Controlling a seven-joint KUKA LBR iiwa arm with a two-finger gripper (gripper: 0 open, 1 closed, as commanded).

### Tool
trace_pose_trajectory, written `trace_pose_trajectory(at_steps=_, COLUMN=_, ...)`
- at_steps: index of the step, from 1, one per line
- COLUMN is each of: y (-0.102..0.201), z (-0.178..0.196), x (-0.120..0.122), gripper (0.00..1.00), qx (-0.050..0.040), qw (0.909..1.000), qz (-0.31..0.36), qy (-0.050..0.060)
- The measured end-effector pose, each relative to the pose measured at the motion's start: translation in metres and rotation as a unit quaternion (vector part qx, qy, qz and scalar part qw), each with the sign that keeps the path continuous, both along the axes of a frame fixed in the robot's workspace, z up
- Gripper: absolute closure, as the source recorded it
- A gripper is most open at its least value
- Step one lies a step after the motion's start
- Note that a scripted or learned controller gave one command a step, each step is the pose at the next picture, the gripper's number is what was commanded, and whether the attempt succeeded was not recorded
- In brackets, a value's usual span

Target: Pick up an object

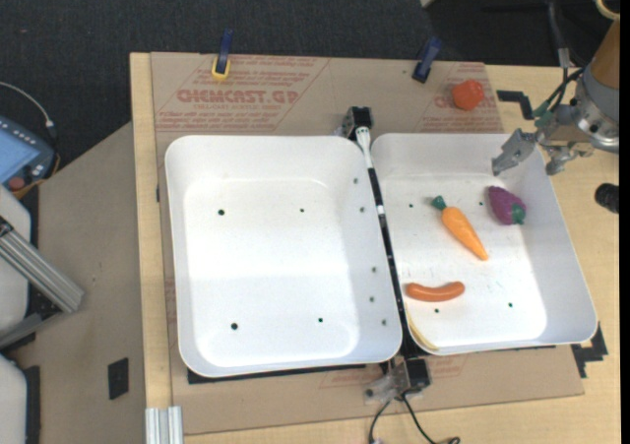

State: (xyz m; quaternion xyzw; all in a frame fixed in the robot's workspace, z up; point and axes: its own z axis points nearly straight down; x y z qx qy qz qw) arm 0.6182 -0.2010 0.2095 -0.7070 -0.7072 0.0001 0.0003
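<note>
1. Dark carpet surrounds your bench [98, 235]; a cardboard sheet [295, 93] lies on it under two white bins set side by side.
2. Your left bin [197, 161] shows bare white floor with a few small dark holes.
3. Your right bin [551, 304] holds three items. A carrot [463, 231] lies near its centre, green tip pointing to 10 o'clock. A purple eggplant [505, 205] sits just beside the carrot at 2 o'clock from it, apart from it. A sausage [434, 290] lies at 7 o'clock from the carrot, near the front wall.
4. An orange object [468, 95] rests on the cardboard beyond the right bin's far rim.
5. Your gripper [537, 151] hangs over the right bin's far right corner, at 1 o'clock from the eggplant. Its two fingers [510, 155] stand spread apart with nothing between them.
6. Two clamps, one yellow [222, 63] and one blue [427, 60], sit on the cardboard's far edge.
</note>
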Motion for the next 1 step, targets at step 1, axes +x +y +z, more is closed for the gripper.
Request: trace_pose_trajectory(at_steps=1, y=0.0256, z=-0.091, x=-0.0324, gripper=0.0, qx=0.0013, qw=1.0, qz=-0.001, qy=0.003)
